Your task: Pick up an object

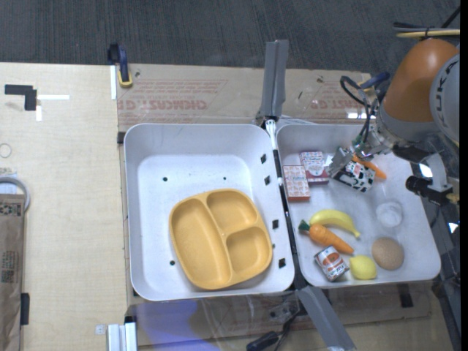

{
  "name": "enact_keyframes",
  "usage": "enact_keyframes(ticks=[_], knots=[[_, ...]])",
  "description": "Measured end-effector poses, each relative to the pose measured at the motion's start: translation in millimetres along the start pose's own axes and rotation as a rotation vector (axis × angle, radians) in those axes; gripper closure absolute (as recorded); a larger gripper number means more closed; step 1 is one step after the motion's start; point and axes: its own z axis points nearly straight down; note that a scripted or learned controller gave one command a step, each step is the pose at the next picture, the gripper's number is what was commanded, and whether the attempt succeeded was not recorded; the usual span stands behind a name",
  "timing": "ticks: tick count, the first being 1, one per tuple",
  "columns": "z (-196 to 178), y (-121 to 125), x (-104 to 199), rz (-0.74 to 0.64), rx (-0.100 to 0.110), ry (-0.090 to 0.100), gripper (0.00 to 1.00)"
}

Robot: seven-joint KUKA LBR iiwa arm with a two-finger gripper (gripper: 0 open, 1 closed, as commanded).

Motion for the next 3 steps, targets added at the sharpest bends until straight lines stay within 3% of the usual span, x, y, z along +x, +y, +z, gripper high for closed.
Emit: enact_keyframes(ticks=[1,2,3], knots=[[22,2,-20,0.035,0.014,0.007,0.00],[11,3,-21,0.036,0.015,0.008,1.00],[-78,17,75,0.023,0.016,0.009,1.00]])
